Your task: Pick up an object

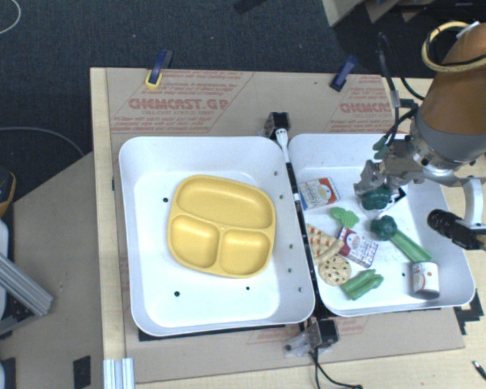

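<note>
Objects for picking are lying in the right bin (462,286). On the desk (113,96), the left bin (138,168) is holding a yellow divided plate (221,225). In the right bin, a small card packet (319,193) is sitting at ten o'clock, a cookie (334,271) and green pod (361,283) at six, a dark green scoop (398,239) at centre, a small can (425,279) at four. The claw (378,191) is hovering low at twelve o'clock beside a teal piece (376,200); whether it is gripping cannot be told. Judged so, the pick is looking unfinished: a confirmed grasp and lifting are remaining.
</note>
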Tool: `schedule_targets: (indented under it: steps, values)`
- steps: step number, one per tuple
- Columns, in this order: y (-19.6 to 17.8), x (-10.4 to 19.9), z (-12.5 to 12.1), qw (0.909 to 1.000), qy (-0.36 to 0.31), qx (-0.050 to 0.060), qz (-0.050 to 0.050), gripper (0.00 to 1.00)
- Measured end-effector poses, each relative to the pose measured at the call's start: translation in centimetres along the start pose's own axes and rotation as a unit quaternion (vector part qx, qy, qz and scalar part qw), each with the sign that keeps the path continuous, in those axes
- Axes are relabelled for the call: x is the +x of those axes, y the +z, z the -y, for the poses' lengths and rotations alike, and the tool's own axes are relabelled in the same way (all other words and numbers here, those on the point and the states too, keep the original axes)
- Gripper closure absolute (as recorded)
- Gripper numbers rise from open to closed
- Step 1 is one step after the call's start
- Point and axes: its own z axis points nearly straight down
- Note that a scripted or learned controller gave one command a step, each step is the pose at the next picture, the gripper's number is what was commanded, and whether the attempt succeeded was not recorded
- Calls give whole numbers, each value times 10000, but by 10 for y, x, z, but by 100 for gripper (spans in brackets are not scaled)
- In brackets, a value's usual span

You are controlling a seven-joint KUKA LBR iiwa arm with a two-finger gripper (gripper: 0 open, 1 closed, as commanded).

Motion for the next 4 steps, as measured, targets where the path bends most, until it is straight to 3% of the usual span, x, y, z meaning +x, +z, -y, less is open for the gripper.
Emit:
schedule_targets:
  steps: [1, 2, 4]
  values:
    - [-6, 30, 54, 10000, -12, 4, -5, 100]
    - [8, 44, 65, 10000, -13, 0, -1, 100]
    - [0, 44, 75, 10000, -10, -19, 2, 100]
